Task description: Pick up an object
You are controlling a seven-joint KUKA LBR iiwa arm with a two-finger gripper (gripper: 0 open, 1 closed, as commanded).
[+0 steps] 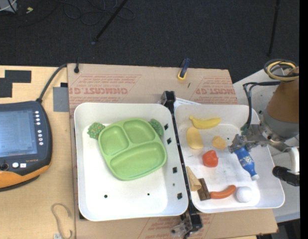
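Observation:
The right bin holds several small items: a yellow banana, a pale yellow pear shape, a small yellow piece, a red piece, a blue bottle, an orange sausage, a white ball and a brown block. My gripper is low over the right bin, right at the upper end of the blue bottle, which lies slanted on the bin floor. The grey and orange arm comes in from the right.
A green divided plate lies in the left bin. A tablet-like pendant sits on the bench at the far left. A yellow clamp is at the back edge. Cables run beside the arm.

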